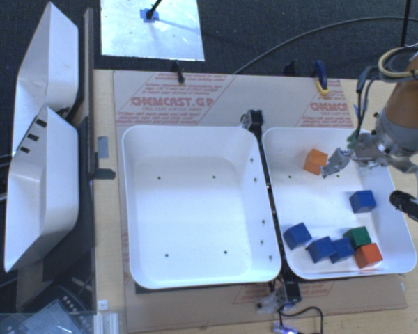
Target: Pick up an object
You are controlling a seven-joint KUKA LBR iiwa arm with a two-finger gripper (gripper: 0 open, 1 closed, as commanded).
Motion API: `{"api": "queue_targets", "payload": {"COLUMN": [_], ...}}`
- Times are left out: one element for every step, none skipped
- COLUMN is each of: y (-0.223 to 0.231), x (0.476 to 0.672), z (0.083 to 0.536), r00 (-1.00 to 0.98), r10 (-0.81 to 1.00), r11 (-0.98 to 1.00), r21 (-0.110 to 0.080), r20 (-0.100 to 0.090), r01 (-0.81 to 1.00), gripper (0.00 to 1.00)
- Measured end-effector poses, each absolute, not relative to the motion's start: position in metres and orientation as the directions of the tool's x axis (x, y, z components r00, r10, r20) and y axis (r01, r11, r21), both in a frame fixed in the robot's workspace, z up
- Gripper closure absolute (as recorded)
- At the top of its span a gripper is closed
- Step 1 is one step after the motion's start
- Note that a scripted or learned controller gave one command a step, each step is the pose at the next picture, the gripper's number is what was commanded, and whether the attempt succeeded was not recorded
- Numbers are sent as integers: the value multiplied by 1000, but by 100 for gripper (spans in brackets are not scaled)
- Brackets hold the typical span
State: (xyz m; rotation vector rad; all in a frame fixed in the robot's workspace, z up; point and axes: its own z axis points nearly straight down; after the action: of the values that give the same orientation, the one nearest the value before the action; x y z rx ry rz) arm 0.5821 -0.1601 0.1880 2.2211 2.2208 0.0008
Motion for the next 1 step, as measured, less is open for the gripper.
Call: {"api": "queue_targets", "payload": {"y": [-207], "x": [612], "z": [261], "r00": [-59], "r10": [998], "r11": [59], "r21": [7], "r20": [-3], "r01": [998], "gripper": [0]}}
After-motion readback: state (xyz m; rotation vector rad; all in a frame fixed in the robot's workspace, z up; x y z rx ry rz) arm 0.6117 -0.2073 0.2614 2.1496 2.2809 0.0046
